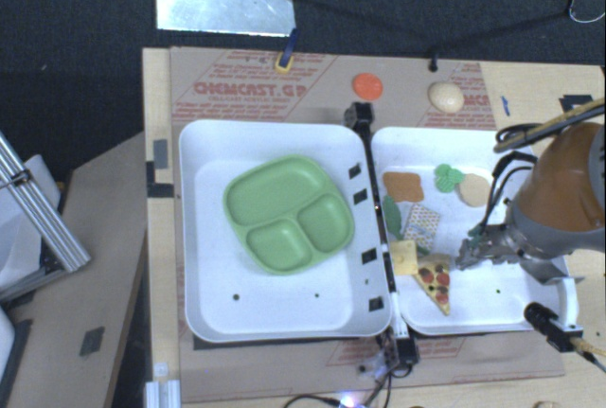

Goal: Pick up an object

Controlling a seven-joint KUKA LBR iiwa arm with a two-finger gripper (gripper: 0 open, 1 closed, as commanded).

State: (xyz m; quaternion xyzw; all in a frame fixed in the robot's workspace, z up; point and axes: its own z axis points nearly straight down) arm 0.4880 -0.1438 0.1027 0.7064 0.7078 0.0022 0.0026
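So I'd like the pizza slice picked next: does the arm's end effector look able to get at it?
Probably yes. The end effector hovers in the right bin just right of the pizza slice, which lies flat and uncovered, though a yellow piece touches its upper left end.

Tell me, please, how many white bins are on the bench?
2. The left bin holds a green divided plate. The right bin holds small food-like items, among them a pizza slice, and the gripper reaches into it.
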